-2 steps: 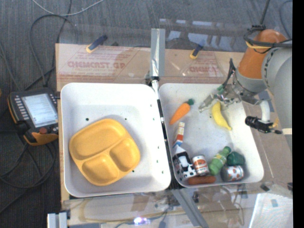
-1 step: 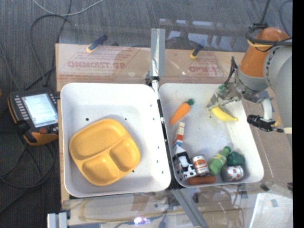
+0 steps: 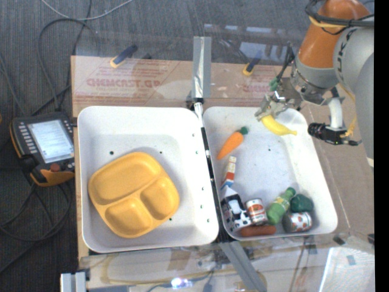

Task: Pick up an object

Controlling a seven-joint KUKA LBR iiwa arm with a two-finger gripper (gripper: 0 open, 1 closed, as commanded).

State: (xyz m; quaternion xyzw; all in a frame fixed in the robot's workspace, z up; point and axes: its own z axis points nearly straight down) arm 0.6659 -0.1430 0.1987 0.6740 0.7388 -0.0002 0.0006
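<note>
My gripper (image 3: pixel 272 109) hangs over the far edge of the right bin (image 3: pixel 316 163), below the orange wrist band. A small yellow banana (image 3: pixel 279 127) lies directly under it, its upper end touching or almost touching the gripper's tip. Whether the banana is gripped or just rests on the bin floor is unclear. Left of it lies a toy carrot (image 3: pixel 231 143) with a green top.
The right bin's near end holds a tube (image 3: pixel 230 174), a small can (image 3: pixel 256 212), a green bottle (image 3: pixel 281 205), a dark green item (image 3: pixel 301 203), a second can (image 3: pixel 296 222) and a red sausage (image 3: pixel 256 230). A yellow divided plate (image 3: pixel 134 193) lies in the left bin (image 3: pixel 97 126).
</note>
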